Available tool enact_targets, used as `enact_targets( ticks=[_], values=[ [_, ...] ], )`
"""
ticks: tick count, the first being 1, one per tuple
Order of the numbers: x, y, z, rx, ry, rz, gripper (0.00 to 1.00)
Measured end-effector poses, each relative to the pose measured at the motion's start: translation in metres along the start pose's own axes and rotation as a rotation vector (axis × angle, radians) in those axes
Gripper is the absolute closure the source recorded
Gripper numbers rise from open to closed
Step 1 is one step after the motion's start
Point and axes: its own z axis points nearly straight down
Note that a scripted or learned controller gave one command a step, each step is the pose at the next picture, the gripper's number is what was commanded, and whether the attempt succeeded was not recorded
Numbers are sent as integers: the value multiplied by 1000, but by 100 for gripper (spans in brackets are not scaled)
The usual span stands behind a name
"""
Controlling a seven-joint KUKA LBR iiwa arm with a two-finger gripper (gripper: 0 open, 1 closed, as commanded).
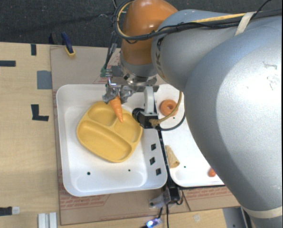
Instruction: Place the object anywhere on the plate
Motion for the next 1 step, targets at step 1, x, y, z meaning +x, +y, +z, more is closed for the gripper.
enact_targets(
  ticks=[1],
  values=[
    [6, -8, 7, 2, -2, 4, 100]
  ],
)
